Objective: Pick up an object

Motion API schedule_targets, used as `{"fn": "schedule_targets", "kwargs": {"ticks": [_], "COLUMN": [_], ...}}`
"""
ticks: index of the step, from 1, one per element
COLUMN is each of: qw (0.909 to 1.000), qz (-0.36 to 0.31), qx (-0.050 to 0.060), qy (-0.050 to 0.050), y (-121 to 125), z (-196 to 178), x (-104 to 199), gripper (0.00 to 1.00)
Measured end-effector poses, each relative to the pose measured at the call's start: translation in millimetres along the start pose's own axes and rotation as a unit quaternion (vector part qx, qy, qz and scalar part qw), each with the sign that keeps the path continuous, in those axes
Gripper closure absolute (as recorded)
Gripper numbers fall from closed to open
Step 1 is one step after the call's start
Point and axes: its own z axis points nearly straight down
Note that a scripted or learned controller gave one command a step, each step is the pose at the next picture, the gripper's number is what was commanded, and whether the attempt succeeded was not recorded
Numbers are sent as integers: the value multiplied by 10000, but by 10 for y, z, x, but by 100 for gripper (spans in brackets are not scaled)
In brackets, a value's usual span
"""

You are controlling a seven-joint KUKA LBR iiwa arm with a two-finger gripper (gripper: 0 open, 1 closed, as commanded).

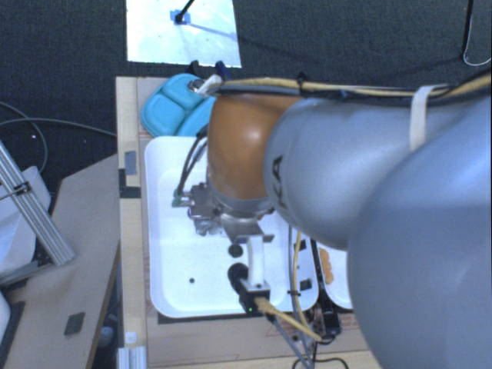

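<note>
My gripper (221, 218) hangs low over the white bin (165, 206), presumably to reach an object; my own wrist hides it, so I cannot tell its opening.

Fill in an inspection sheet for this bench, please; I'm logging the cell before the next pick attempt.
Surface: left white bin with a small dark speck on its floor; right bin largely hidden by the arm.
Job's things: blue plastic thing at the left bin's far rim, unclear whether inside; an orange scrap in the right bin.
Clutter: nothing seen.
Grippers: gripper hangs over the left bin's middle; grasp cannot be judged.
Cables: yellow cable along the arm; black cable upper right; thin dark cables on the floor.
Surroundings: dark carpet, pale sheet, tan board, metal rail.
</note>
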Motion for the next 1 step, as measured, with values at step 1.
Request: {"fn": "schedule_targets", "kwargs": {"ticks": [1], "qw": [10000], "qz": [74], "qx": [14], "qy": [-46], "y": [582], "z": [1537], "x": [-50], "gripper": [100]}}
